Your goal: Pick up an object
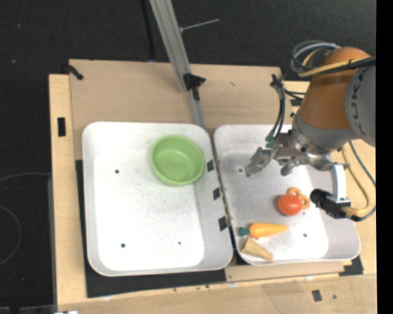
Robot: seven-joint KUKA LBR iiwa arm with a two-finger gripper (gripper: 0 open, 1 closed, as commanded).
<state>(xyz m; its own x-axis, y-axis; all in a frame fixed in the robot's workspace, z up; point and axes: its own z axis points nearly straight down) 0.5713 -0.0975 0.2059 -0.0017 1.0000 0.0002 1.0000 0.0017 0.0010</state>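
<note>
Cone [258,248] front; gripper [270,165] open, tilted above bin [249,142].

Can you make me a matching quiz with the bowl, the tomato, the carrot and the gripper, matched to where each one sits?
Things:
1. green bowl
2. red tomato
3. orange carrot
4. gripper

Places:
A. near the right bin's front edge, beside the divider
B. above the right bin's back half
C. left bin
D. right bin, just behind the carrot

Pairs: 1-C, 2-D, 3-A, 4-B
</note>
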